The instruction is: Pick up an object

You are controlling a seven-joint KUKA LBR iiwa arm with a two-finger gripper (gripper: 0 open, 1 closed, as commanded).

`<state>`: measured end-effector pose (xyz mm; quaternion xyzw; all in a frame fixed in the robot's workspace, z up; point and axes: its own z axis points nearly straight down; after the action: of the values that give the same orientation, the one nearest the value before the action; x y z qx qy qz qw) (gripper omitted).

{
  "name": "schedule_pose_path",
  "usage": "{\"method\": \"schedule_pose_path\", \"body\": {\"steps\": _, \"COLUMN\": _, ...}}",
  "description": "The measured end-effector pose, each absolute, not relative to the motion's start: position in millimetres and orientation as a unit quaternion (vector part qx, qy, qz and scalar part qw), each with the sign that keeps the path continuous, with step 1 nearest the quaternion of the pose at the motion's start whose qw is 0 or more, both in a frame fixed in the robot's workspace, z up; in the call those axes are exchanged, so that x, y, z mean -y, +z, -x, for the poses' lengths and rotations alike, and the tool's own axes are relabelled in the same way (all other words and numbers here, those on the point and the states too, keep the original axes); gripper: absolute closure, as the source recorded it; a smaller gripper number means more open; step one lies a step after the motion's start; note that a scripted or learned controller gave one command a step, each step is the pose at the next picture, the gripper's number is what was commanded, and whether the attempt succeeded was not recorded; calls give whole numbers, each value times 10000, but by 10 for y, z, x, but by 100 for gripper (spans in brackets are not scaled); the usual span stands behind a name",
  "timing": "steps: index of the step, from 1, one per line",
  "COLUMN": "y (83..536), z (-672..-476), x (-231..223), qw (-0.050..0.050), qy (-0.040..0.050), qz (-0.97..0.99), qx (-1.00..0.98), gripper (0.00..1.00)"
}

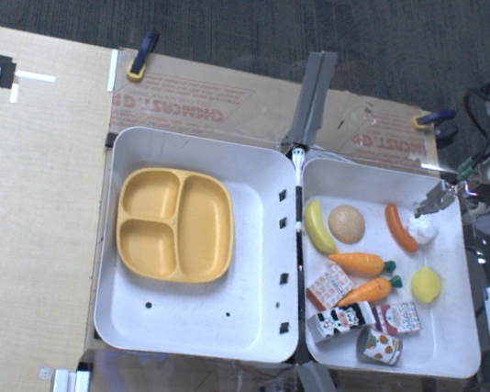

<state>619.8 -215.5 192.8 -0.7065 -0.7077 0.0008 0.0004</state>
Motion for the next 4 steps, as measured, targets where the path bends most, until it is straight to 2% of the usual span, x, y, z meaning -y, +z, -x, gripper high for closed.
{"method": "schedule_pose_path", "body": {"steps": 1, "y": 921, "z": -6059, "x": 1821, "qw": 0, "qy": 1, "qz": 6036, "qx": 7973, "gripper": 0}}
{"method": "schedule_pose_path", "body": {"steps": 2, "y": 895, "z": -6362, "x": 1530, "qw": 85, "qy": 94, "qz": 6264, "qx": 7794, "gripper": 0}}
{"method": "schedule_pose_path", "body": {"steps": 3, "y": 986, "z": -6374, "x": 1518, "qw": 76, "qy": 84, "qz": 6248, "qx": 7807, "gripper": 100}}
{"method": "schedule_pose_path", "body": {"steps": 4, "y": 2126, "z": -6593, "x": 1161, "qw": -9, "qy": 4, "qz": 6540, "qx": 7565, "gripper": 100}}
